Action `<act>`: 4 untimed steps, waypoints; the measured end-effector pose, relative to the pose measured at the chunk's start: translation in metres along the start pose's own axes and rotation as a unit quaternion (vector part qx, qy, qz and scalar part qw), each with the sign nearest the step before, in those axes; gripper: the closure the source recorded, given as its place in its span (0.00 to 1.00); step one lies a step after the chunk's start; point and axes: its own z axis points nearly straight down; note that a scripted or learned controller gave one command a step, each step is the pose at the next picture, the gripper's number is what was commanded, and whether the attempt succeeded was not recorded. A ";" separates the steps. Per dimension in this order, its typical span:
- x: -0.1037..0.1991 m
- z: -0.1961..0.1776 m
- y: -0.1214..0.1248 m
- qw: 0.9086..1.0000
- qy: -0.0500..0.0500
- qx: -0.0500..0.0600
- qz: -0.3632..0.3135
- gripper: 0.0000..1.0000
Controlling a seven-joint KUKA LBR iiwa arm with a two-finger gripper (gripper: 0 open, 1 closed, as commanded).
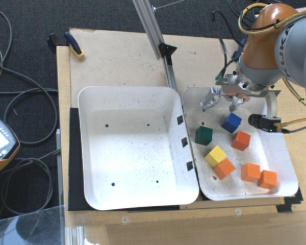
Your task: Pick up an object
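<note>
Camera view puts my claw (222, 100) spread wide and holding nothing, over the far edge of the right bin (288, 160). Nearest sits the blue cube (231, 122), then the green cube (203, 135) and an orange cube (240, 140). Closing off-centre could nudge the blue cube away. No readable writing anywhere.

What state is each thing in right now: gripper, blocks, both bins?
Gripper: open, holding nothing, above the right bin's far end.
Blue block: lying in the right bin, nearest the gripper, ungrasped.
Green block: lying apart, near the left wall.
Yellow block: touching an orange block.
Other orange blocks: three more lying in the bin, two side by side.
Left bin: holds no blocks.
</note>
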 end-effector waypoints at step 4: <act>0.001 0.030 -0.005 1.000 -0.001 -0.007 0.000 1.00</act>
